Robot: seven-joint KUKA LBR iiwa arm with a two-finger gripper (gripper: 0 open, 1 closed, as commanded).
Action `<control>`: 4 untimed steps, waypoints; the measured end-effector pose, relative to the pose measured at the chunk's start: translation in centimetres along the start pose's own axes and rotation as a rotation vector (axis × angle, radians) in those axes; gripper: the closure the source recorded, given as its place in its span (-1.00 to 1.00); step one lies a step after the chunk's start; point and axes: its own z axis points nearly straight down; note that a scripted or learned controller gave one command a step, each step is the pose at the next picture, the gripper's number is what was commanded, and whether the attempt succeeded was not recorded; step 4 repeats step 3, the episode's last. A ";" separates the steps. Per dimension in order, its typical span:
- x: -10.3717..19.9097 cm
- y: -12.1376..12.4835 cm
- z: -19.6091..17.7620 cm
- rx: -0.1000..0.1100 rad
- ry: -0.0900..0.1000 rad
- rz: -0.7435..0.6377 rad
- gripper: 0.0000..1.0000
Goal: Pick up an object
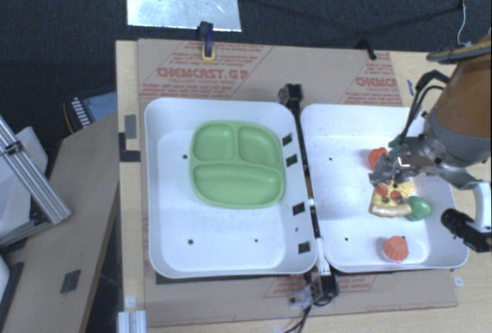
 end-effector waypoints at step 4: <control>14.2 0.7 0.3 0.007 0.003 -0.005 1.00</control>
